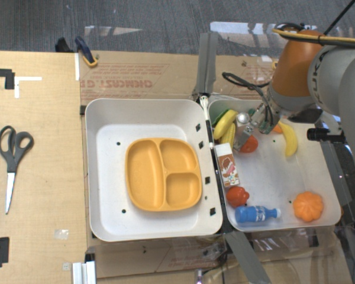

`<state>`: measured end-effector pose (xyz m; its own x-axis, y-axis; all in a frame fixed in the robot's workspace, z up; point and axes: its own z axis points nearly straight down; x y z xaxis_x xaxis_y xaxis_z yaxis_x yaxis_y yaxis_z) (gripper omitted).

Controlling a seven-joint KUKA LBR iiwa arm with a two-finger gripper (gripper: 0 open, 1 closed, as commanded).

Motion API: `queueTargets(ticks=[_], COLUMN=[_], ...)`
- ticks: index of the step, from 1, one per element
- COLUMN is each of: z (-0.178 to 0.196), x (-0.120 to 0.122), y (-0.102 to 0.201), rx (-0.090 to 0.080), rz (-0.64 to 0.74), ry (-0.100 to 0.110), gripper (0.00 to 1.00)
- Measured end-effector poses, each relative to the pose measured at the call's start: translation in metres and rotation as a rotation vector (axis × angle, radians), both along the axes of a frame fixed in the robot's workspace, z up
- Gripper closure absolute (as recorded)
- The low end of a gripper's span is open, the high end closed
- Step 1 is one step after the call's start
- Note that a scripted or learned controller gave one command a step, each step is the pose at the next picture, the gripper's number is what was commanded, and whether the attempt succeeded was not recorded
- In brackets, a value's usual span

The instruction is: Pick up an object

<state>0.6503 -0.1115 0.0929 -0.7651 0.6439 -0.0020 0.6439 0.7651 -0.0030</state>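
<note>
Here the gripper (248, 130) reaches down into the back of the right bin (325, 164), right over a small red tomato-like object (249, 145) that sits just below its tip. Whether its jaws are open, closed or gripping the red piece cannot be told, since the wrist and cabling cover that spot.

Just left of the gripper lie 2 yellow bananas (224, 125) against a green item (220, 112) in the bin's back left corner. To its right a third banana (290, 139) lies alone on the bin floor, with a small orange piece (277, 128) at its upper end.

Along the bin's left wall a small carton (227, 165) lies lengthwise. Below it sits a red strawberry-like object (237, 196), touching a blue bottle (255, 214) lying on its side. An orange pumpkin-like object (308, 206) rests near the front right corner.

The left bin (100, 158) holds a yellow divided plate (164, 174) with 3 compartments. On the wooden bench (41, 176), well apart to the left, lie scissors (12, 158).
</note>
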Motion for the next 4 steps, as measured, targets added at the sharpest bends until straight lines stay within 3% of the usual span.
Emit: queueTargets(ticks=[1, 2, 3, 4], z=[0.011, 0.147, 0.147, 0.069], x=[0.002, -0.007, -0.007, -0.041], y=[0.001, 0.063, 0.063, 0.016], rx=[-0.003, 0.002, 0.002, 0.002], rz=[0.005, -0.034, -0.034, -0.193], ry=[-0.008, -0.004, -0.003, -0.001], gripper=[1.00, 1.00, 0.00, 0.00])
